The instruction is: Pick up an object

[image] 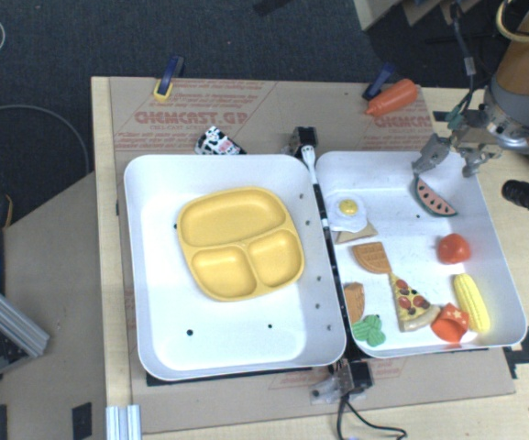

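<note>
Camera view: gripper (pixel 454 157), fingers spread, hovers above the watermelon (pixel 434 200). Approach step, seemingly; next it must descend and pinch.

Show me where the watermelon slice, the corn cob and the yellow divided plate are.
watermelon slice (pixel 435 200), camera view, on its red flesh.
corn cob (pixel 471 302), camera view, middle of the cob.
yellow divided plate (pixel 231 220), camera view, floor of its large top compartment.
</note>
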`<state>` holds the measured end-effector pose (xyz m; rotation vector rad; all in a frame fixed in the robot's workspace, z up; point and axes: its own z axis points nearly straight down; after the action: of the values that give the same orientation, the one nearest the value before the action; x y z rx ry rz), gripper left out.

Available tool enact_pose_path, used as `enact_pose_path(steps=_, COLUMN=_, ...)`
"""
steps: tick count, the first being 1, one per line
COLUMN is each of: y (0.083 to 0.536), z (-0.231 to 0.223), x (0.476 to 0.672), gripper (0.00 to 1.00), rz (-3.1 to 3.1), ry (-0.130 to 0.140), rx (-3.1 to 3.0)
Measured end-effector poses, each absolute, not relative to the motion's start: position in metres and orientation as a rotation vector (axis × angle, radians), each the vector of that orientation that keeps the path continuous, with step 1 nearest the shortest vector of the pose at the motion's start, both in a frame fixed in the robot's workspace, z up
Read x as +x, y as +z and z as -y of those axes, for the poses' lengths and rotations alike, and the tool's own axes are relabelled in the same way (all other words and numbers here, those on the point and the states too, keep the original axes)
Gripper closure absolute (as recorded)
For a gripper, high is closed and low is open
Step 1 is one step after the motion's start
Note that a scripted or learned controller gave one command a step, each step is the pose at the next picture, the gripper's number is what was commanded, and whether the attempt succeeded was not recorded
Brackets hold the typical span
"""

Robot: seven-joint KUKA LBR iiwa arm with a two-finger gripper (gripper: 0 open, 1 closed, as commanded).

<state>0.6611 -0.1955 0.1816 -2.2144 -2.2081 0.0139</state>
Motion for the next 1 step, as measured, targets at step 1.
enact_pose_path(steps=1, y=0.1921, z=0.195, x=0.6645, gripper=0.0, rz=2.221, ry=0.0, rx=-2.221)
